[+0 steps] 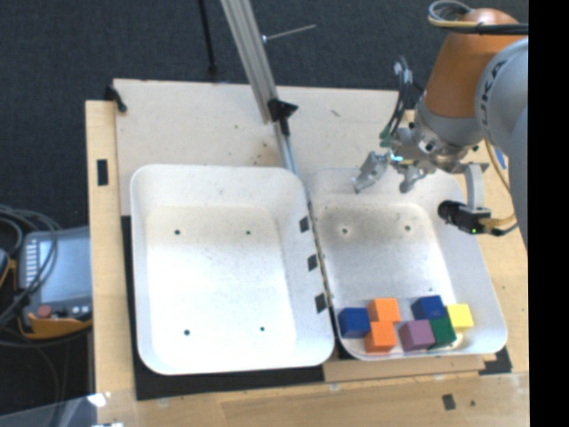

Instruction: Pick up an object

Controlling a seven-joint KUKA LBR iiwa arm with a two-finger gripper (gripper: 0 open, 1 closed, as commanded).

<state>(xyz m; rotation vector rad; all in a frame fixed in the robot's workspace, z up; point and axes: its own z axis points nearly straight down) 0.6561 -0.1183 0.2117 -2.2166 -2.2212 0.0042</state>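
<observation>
At the right bin's (462,238) far edge the gripper (389,173) hangs with fingers spread, nothing between them. Small hard-edged blocks (404,323) — blue, orange, purple, green, yellow — crowd the near edge, touching. Risk, by my reckoning: fingers landing on neighbours, no gap to enter.

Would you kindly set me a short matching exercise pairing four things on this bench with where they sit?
Things:
1. yellow cube
2. purple cube
3. pincer
4. left bin

Places:
A. above the far edge of the right bin
B. far right of the cube cluster
C. beside the bin that holds the cubes
D. front row of the cluster, between an orange and a green cube

Pairs: 1-B, 2-D, 3-A, 4-C
</observation>
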